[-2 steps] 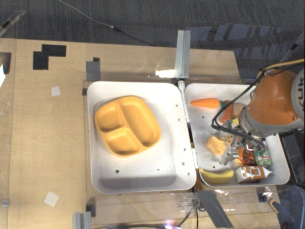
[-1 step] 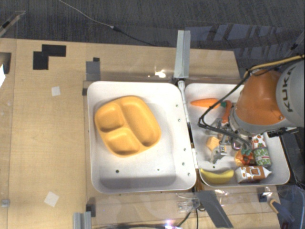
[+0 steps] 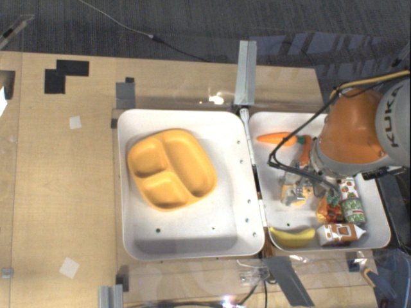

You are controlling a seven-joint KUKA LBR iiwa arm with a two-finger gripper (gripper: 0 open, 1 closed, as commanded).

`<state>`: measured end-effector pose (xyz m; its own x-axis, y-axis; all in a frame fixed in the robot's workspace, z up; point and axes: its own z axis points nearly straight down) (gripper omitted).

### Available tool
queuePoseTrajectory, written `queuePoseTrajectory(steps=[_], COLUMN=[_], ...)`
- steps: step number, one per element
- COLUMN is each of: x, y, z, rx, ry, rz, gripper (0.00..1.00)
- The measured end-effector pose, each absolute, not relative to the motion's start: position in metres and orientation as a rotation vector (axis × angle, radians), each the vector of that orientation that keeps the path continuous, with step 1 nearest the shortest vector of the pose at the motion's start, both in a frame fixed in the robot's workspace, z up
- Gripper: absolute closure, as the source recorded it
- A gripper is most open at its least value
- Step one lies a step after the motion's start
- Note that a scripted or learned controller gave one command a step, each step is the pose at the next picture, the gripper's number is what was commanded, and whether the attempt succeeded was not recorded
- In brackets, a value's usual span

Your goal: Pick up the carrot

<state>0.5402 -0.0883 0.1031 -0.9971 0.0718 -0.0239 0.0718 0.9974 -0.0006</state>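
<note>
Arm over the right bin, carrot lying free.
The carrot (image 3: 277, 137) rests by the bin's (image 3: 383, 226) far wall; I cannot tell the end effector's (image 3: 297, 191) state.

A yellow divided plate (image 3: 171, 168) lies in the left bin (image 3: 186, 236). In the right bin (image 3: 379, 233), a banana (image 3: 292, 236) rests along the near edge, with a small carton (image 3: 338, 234) beside it and what may be snack packets (image 3: 343, 204) above.
</note>
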Motion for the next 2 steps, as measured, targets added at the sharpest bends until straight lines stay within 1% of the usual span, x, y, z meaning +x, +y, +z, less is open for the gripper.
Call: queuePoseTrajectory(steps=[1,2], x=[0.549,0.554], y=[-0.036,-0.066], z=[0.261,0.386], rx=[0.346,0.180], ry=[3.101,3.114], rz=[0.005,-0.002], gripper=[1.00,1.00])
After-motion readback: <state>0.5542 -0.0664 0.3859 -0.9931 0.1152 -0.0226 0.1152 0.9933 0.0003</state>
